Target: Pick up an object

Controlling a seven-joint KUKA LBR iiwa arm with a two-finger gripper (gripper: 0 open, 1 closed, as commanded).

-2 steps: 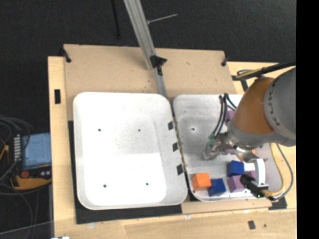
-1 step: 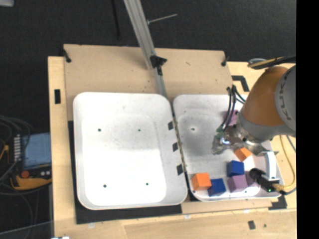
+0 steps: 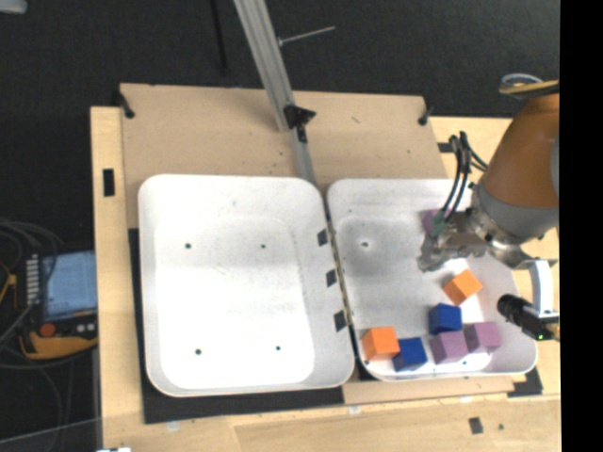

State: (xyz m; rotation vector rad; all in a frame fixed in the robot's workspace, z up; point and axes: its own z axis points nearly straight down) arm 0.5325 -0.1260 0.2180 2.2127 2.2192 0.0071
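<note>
In the right bin (image 3: 377, 215), the gripper (image 3: 435, 252) hangs just above an orange block (image 3: 462, 285); blue (image 3: 446, 318), purple (image 3: 449, 346) and another orange block (image 3: 381, 342) cluster along that bin's near edge.

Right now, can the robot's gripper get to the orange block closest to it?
Probably yes. The orange block lies by itself, tilted, just below the gripper in the right bin. Nothing sits between them, and the blue block is a little apart.

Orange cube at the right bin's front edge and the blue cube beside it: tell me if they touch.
Touching. The camera view shows the orange cube and the blue cube pressed side to side, no white bin floor between them.
</note>
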